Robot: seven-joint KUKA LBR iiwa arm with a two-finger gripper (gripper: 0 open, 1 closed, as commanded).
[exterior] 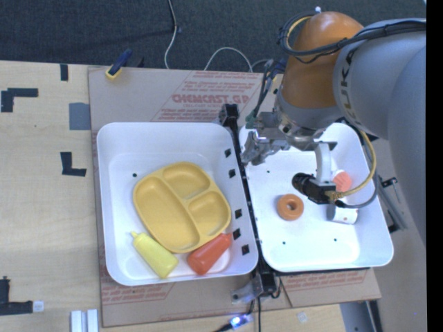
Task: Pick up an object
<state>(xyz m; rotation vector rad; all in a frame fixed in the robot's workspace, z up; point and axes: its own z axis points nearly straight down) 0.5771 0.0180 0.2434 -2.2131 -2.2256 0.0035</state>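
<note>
The gripper (254, 148) hangs over the upper left corner of the right bin (315, 249), just beside the wall it shares with the left bin (116, 159). We cannot tell whether it is spread or pressed together, and we see nothing caught in it. The donut (290, 207) lies flat on the right bin's floor near the middle, below and to the right of the gripper and apart from it. In the left bin sits a yellow plate (181, 205), with a yellow bottle (154, 253) and a red bottle (209, 252) along its lower edge.
</note>
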